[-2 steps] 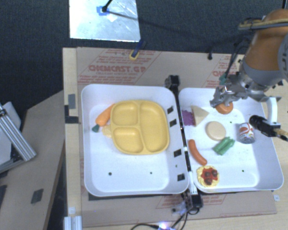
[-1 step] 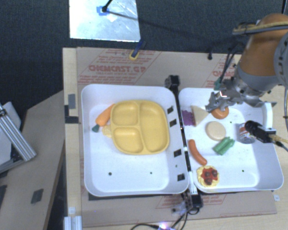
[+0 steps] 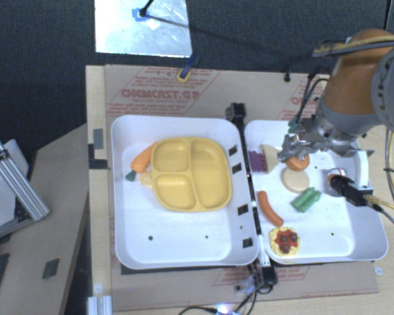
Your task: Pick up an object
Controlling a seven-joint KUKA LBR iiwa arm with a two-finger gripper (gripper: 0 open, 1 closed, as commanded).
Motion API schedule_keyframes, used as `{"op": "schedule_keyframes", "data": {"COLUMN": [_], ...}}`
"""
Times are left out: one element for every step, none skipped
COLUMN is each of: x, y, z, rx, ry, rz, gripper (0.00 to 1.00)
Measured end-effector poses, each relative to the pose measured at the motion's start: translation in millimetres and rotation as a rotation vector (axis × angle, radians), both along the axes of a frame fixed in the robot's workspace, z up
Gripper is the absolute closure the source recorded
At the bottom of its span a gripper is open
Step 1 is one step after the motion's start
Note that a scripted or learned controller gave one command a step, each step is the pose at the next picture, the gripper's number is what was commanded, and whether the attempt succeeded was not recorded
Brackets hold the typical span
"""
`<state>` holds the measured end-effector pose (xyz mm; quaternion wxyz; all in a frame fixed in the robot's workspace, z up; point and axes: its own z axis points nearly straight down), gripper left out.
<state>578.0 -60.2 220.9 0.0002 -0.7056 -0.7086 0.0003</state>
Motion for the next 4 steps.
{"op": "schedule_keyframes", "data": {"x": [14, 11, 8, 1], "y": [-5, -6, -6, -6], "z": [-6, -6, -6, -1], "rx": [0.0, 0.0, 0.0, 0.001], "ry": [-0.003, -0.002, -0.001, -0.001], "rz": [-0.002, -0.002, -0.003, -0.003], "gripper": [1.0, 1.0, 1.0, 1.0]}}
